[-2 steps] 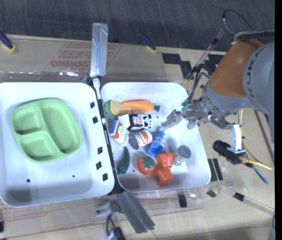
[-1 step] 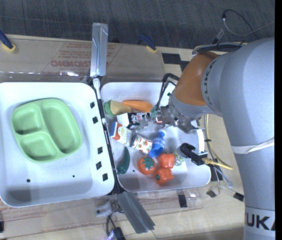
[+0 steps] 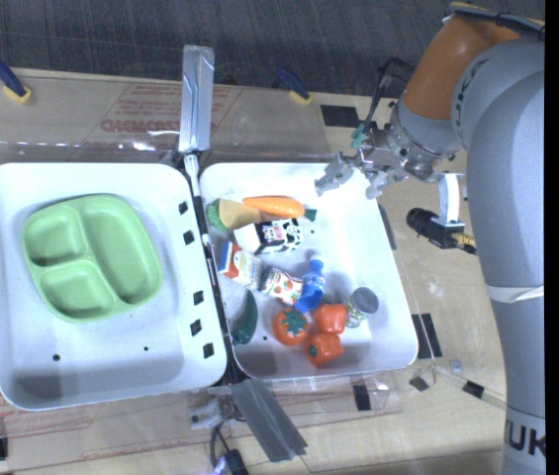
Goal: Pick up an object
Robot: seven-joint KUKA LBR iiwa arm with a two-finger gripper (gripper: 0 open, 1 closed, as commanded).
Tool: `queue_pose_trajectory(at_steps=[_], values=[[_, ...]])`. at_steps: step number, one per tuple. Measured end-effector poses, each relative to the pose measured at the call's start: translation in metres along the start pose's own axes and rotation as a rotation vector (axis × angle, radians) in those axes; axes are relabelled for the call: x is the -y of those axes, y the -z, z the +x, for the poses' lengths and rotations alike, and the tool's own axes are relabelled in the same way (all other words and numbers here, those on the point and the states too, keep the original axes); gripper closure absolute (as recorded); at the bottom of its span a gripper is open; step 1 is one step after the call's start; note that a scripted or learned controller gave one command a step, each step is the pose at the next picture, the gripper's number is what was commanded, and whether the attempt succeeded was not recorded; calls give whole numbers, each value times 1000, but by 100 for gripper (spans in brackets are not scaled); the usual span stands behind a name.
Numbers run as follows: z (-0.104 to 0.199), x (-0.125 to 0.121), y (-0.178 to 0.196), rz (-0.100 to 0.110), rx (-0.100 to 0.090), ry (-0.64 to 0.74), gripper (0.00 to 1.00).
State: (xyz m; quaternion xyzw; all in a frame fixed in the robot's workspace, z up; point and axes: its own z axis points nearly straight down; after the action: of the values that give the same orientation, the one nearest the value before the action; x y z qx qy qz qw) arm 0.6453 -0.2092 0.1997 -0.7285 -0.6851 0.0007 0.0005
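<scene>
**Gripper above the right bin's far corner, nothing held**

Nearest the camera, in the right bin (image 3: 383, 349), I see two red peppers (image 3: 324, 332) at about six o'clock, a tomato (image 3: 290, 327) touching them, a grey can (image 3: 362, 303) just beside at four o'clock, and a dark green vegetable (image 3: 244, 319) by the divider. Toward the middle lie a blue bottle (image 3: 311, 283) and small cartons (image 3: 281, 234). Farther back, at twelve o'clock, rests a carrot (image 3: 274, 207). The left bin (image 3: 22, 374) holds a green divided plate (image 3: 89, 255). My gripper (image 3: 343, 174) hangs over the right bin's far rim at about one o'clock, fingers spread a little, nothing between them.
</scene>
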Motion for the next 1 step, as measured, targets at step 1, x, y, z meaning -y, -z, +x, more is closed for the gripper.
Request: queue_pose_trajectory(at_steps=[1], values=[[41, -5, -33, 5, -2, 287, 0]])
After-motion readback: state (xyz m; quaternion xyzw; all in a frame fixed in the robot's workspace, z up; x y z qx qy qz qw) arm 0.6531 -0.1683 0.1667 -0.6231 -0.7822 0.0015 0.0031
